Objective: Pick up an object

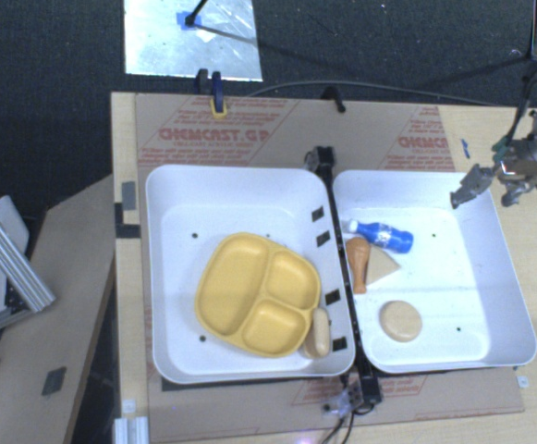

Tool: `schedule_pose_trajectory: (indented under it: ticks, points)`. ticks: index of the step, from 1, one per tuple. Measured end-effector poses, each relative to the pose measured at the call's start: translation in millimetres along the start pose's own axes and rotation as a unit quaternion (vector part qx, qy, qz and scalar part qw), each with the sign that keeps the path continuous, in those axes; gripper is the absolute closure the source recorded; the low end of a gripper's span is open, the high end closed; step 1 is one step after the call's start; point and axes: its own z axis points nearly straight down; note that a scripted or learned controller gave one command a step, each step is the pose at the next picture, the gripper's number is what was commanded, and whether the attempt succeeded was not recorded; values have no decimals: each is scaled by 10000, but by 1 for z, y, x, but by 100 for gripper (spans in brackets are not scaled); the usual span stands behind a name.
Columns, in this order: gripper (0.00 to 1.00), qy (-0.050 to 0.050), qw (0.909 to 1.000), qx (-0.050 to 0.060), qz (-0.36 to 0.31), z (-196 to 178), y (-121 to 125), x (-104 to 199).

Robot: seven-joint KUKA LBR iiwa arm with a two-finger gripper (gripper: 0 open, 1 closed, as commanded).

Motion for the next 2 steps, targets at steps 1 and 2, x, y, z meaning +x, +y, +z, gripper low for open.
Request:
schedule_pose_trajectory:
  ticks: [1, 2]
  points:
    - [0, -10, 10000, -56, -14, -7, 2, 1]
    - [0, -9, 10000, -37, -2, 47, 1, -9]
